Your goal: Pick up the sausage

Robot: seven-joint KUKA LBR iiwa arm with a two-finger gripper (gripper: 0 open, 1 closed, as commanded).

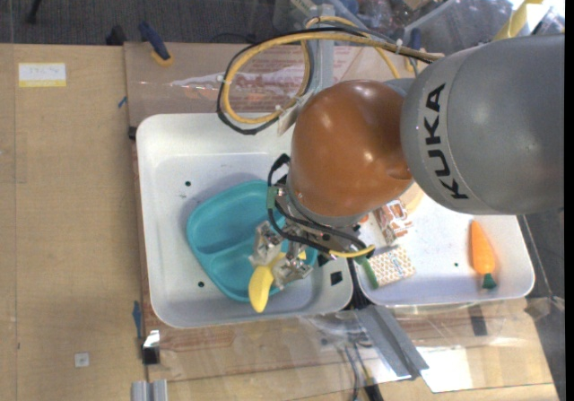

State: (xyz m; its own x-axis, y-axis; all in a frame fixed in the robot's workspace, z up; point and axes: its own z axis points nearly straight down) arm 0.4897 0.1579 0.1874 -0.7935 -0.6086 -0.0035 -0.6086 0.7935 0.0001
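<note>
pincer (280,257): low in the left bin (161,211), over the teal dish (215,229), by a yellow banana (260,290) | open or closed: cannot tell | sausage: cannot tell where | carrot (483,253): right bin (448,287)

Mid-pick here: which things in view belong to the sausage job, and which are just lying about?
Job: hand, over the left bin.
Lying about: teal dish, yellow banana, carrot, waffle piece.

One cam overhead, slanted down on bins (161,211).
</note>
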